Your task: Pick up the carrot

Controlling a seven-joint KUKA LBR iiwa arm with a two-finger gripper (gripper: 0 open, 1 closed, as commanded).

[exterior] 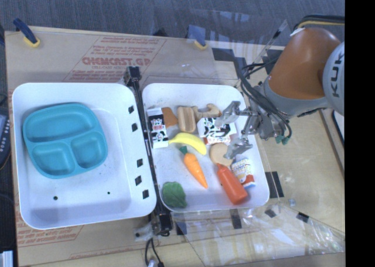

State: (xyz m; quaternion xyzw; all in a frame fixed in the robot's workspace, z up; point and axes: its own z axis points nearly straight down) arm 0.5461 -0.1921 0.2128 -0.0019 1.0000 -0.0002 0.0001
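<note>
At the near edge of the right bin (258,192) lay a green broccoli (174,194), and to its right an orange bottle (232,184) with a white label lay at a slant, its neck toward the gripper. The carrot (194,168) lay between them but a little farther in, on the bin floor, its green top pointing up toward a banana (187,141) and just touching it. It was free of the gripper and clear of the fingers.

Beyond the carrot, the banana lay crosswise, with a black-and-white carton (156,129) at its left end and a round tan piece (218,153) at its right. Farther back sat a brown piece (169,117), a tan bread-like block (187,118), a small tan shape (209,109) and a cow-patterned carton (214,129).

The gripper (234,129) hung over the right side of this bin, its two fingers spread apart with nothing between them, one near the far cartons and one near the bottle's neck.

In the left bin (35,201) a blue divided tray (63,138) rested toward the far left corner.
</note>
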